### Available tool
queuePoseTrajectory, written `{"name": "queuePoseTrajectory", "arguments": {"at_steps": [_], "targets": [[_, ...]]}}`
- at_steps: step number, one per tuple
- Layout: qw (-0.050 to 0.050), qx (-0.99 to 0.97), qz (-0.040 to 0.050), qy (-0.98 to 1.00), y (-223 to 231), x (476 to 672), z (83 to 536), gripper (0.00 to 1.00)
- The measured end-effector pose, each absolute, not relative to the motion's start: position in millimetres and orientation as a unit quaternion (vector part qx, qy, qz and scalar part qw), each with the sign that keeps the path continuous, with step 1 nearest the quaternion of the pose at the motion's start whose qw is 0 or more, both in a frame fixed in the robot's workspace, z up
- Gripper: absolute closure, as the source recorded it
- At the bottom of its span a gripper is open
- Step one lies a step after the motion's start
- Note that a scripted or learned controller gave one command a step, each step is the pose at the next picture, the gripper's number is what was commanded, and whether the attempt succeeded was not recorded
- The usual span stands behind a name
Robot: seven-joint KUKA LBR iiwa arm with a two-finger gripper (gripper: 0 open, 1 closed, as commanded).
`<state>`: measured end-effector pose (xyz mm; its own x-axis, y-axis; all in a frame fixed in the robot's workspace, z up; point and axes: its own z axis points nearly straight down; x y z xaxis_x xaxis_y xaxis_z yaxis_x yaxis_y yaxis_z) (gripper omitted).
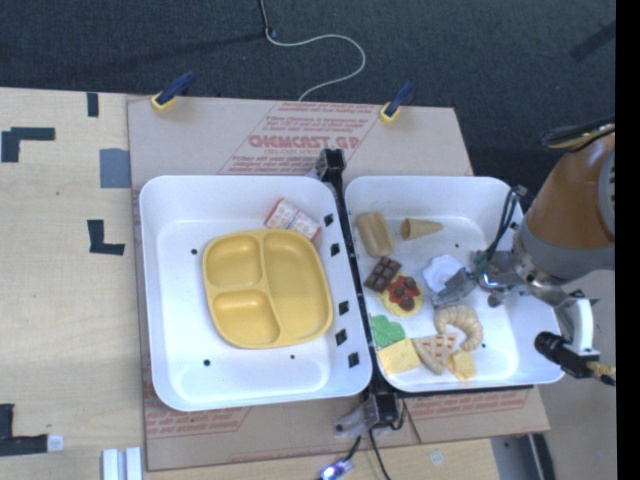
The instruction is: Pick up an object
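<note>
Grey hand [458, 286] hovers low over the right bin [500, 363], just above a croissant [460, 325].

A robotics lab: two white bins [170, 268] sit on cardboard [300, 138] clamped to a wooden bench [60, 298] with blue clips [398, 98]. Black tape marks [30, 143] lie left, a cable [320, 53] trails far over dark carpet [130, 18], and the arm [570, 218] reaches in from the right.

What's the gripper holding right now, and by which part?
Cannot be told. The gripper sits low in the right bin, its tip beside the crumpled white wrapper and above the shrimp. No object shows between its fingers.
</note>
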<state>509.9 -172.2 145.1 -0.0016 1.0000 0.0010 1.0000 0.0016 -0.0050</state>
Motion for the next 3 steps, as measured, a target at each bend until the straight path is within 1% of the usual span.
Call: {"name": "queuePoseTrajectory", "arguments": {"at_steps": [1,2,3], "targets": [[0.002,-0.707,0.0017,-0.708,-176,517.1,88,0.0],[0.0,-0.707,0.0005,-0.707,-176,517.2,85,0.0],[-0.001,-0.707,0.0007,-0.707,-176,517.1,95,1.0]]}}
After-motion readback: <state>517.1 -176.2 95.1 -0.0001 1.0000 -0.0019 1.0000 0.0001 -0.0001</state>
